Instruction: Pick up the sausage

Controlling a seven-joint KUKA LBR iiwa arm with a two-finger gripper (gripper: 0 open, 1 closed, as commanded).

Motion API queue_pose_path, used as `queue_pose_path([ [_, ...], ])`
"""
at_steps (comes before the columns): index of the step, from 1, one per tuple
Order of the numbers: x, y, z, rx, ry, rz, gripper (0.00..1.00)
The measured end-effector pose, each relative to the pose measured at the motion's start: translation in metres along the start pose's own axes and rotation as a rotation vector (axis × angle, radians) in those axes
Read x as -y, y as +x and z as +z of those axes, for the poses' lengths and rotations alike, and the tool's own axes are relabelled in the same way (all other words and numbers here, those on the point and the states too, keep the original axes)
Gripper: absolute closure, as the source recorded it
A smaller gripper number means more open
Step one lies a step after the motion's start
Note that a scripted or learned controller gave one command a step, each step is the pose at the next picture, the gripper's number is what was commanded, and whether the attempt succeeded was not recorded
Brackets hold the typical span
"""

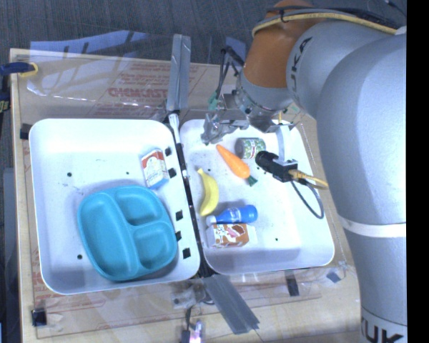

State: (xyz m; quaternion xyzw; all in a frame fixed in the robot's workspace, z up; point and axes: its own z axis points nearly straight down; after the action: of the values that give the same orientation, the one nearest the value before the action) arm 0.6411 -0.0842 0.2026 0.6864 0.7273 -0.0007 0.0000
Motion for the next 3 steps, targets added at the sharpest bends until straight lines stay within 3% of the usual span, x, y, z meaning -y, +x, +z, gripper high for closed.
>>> queue_pose_path([
  [1,0.061,-0.024,0.056,-0.001,0.003,-0.106,1.00],
  [2,0.139,0.040,0.011,-0.002,0.002,-0.425,1.00],
  [3,0.139,0.040,0.011,-0.001,0.002,-0.425,0.00],
])
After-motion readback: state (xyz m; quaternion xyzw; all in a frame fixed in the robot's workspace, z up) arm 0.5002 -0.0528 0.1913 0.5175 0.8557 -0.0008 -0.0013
